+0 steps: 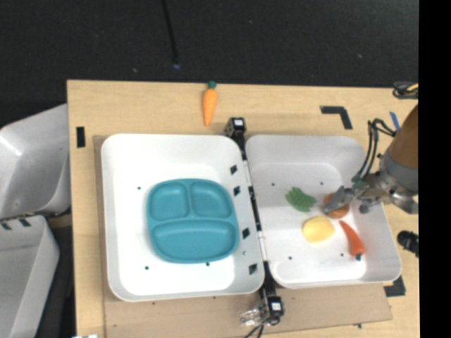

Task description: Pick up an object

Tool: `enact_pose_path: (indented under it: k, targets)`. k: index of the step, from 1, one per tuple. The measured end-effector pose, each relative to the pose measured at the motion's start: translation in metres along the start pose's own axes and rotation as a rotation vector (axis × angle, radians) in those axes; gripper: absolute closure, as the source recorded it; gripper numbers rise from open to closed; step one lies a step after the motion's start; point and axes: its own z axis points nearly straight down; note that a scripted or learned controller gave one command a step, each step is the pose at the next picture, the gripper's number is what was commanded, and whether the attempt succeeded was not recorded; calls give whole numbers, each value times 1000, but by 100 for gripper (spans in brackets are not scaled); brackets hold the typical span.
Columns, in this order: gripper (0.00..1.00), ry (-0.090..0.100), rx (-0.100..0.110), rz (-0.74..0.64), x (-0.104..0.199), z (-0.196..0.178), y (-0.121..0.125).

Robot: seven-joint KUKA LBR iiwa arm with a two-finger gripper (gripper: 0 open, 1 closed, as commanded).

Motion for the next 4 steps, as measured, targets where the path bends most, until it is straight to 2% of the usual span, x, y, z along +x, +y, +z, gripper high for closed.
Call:
enact_pose_path:
  k: [1,3,4]
  targets:
    - [100,-2,-7,2,-2,-14,1]
    - [100,-3,-10,-4,-2,-121,13]
    - [100,1,-4,-8,40,-120,19]
